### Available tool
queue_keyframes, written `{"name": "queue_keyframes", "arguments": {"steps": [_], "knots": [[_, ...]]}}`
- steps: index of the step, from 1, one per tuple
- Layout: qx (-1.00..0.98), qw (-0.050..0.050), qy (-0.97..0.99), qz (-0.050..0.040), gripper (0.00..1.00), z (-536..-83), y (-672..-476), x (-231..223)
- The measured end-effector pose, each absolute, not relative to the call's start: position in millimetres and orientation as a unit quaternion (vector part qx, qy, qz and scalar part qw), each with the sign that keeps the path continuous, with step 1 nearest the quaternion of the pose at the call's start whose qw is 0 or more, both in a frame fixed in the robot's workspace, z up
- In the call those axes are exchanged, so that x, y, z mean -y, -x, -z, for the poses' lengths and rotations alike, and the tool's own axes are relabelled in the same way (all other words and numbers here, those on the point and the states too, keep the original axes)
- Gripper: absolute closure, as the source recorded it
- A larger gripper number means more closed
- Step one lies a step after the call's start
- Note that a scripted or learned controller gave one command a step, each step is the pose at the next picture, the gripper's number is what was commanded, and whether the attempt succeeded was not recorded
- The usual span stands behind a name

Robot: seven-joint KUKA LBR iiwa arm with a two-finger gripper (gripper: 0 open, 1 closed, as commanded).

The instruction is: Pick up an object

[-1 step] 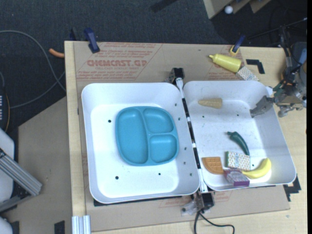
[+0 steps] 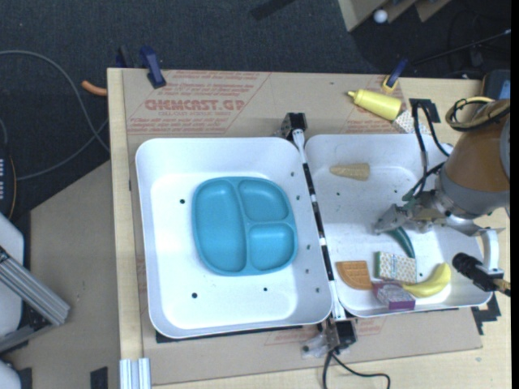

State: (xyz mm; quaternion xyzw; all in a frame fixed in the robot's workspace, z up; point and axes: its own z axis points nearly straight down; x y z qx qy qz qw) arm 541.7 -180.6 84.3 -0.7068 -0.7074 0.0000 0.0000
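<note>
**Hand low in right bin, nothing lifted**

While the left bin (image 2: 162,217) carries a blue divided plate (image 2: 243,224) at its middle, the right bin (image 2: 365,156) has all the loose items. A tan wedge-shaped piece (image 2: 350,171) lies near its far wall, well apart from the rest. At the near end sit an orange-brown flat piece (image 2: 353,274), a patterned packet (image 2: 395,266), a banana (image 2: 430,282) and a small purple item (image 2: 396,298), bunched close, the banana touching the packet. A teal curved item (image 2: 404,240) lies just beside the hand (image 2: 389,224), just above the packet.

Outside the bins a yellow bottle (image 2: 375,102) lies on the tabletop (image 2: 203,104), which has red print on a brown sheet. Blue clamps (image 2: 151,66) grip the far edge. Dark carpet (image 2: 81,14) around, cables on the floor.

The arm (image 2: 478,168) comes in from the right, wrist bent down into the right bin, hand pointing left near the bin floor. Cannot tell whether the hand is released or clenched; nothing visibly between its tips.
</note>
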Motion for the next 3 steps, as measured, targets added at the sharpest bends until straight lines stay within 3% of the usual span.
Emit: {"name": "queue_keyframes", "arguments": {"steps": [1, 2, 3], "knots": [[0.707, -0.001, 0.707, 0.0005, 1.00, -94.6, -542.2, 181.2], [0.708, 0.000, 0.706, 0.0007, 1.00, -84.4, -570.3, 115.6], [0.708, -0.001, 0.706, 0.0015, 1.00, -185.9, -628.5, 56.7]]}}
